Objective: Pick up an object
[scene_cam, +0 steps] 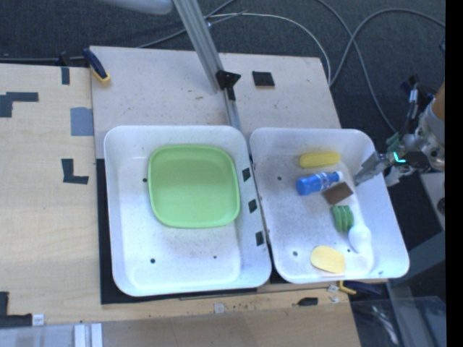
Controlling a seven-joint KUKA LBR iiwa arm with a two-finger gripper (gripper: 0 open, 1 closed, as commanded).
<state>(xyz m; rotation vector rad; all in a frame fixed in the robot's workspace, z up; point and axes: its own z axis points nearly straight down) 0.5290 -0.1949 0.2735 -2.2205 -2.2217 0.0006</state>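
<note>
Nearest the camera, in the right bin [376, 194], a flat yellow piece [328, 259] lies toward the front wall, well in front of the brown block [338, 192]. A white object [359, 237] sits against the right wall, in front of and right of the brown block. A green object [342, 217] lies just in front of the block, its long axis running front to back.

The brown block looks like the likeliest target. It lies just left of and slightly in front of the gripper [362, 173], near it but apart. A blue bottle [318, 183] touches or nearly touches the block's left side, its long axis running left to right. That crowding could spoil a grasp there.

The gripper hangs over the bin's right wall, tilted down and left toward the block. Whether it is open or closed cannot be made out, and nothing is visibly held.

Behind the block lies a yellow banana-shaped object [319, 159], long axis left to right. The arm [427, 143] reaches in from the right, beyond the bin's edge, wrist angled downward.
</note>
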